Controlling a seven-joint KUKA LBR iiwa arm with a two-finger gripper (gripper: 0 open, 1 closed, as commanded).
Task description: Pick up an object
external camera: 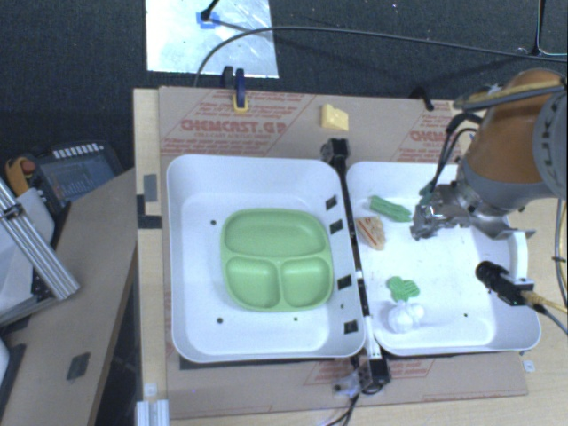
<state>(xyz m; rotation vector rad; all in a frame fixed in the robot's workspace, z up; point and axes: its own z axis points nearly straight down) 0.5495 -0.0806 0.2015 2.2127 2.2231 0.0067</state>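
Jaws of the metal gripper (426,223) hang low over the right shallow white bin (461,331), but whether they are parted or closed cannot be told from this slanted view; nothing visibly sits between them. Just to their left lies a long green pod-shaped toy (389,208) near the bin's upper left, and below it, against the divider, a tan wedge-shaped piece (372,232). Lower in the same bin a small green leafy toy (403,287) rests just above a white rounded lump (403,317), the two nearly touching. In the left white bin (191,238) sits a pale green plastic tray with three compartments (276,259). A yellow block (335,117) lies on the table (266,122) beyond the bins.
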